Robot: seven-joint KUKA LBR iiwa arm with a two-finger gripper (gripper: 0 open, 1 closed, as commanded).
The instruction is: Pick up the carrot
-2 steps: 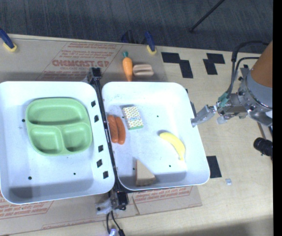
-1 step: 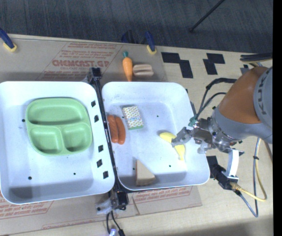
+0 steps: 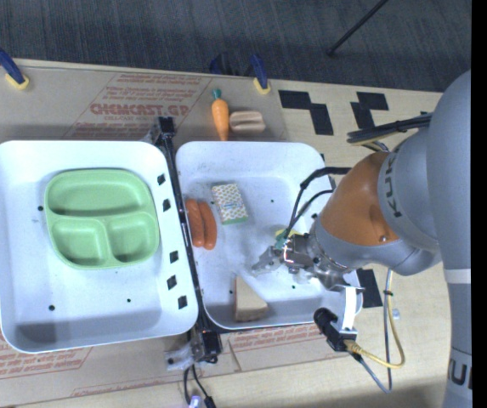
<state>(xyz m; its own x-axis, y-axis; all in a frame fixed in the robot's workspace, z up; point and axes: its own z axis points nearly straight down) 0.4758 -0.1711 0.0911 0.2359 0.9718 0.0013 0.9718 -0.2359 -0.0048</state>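
The fingers (image 3: 264,263) are low over the floor of the right shallow white bin (image 3: 311,161), near its front; whether they are spread or closed cannot be told, and nothing shows between them. Just beside them, toward the front wall, lies a tan wedge of bread (image 3: 247,300). Farther back lie a speckled pale green square block (image 3: 229,203) and two orange-red sausages (image 3: 201,223). The small orange carrot with a green top (image 3: 219,117) lies on the worktop (image 3: 99,100) behind this bin, beside a tan and pink sandwich toy (image 3: 246,123). The left white bin (image 3: 14,253) holds a light green divided plate (image 3: 102,215).
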